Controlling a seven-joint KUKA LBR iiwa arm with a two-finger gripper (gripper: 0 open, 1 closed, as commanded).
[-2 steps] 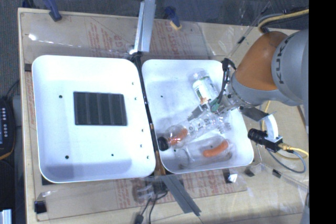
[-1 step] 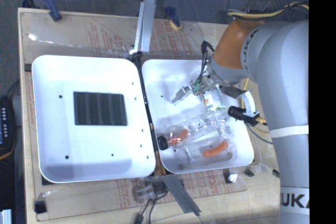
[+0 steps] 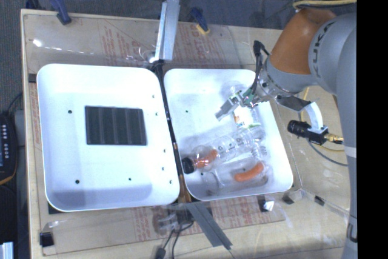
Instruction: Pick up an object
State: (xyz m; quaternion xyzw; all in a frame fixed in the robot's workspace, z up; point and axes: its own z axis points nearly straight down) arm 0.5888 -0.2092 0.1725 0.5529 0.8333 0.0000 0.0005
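Note:
My gripper (image 3: 235, 104) hangs over the upper right part of the right bin (image 3: 188, 91), reaching in from the right. Just below it lies a heap of clear plastic things. One is a clear bottle (image 3: 244, 137) standing up toward the gripper. Another clear bottle (image 3: 209, 158), with orange inside and a black cap (image 3: 187, 164), lies on its side. An orange-red piece (image 3: 248, 174) rests near the bin's front right corner. Whether the gripper touches the top of the heap I cannot tell.
A dark ribbed rectangular block (image 3: 115, 125) lies flat in the middle of the left bin (image 3: 60, 88). A metal bar (image 3: 167, 27) stands behind the seam between the bins. Blue clamps (image 3: 60, 12) hold the back edge of the bench.

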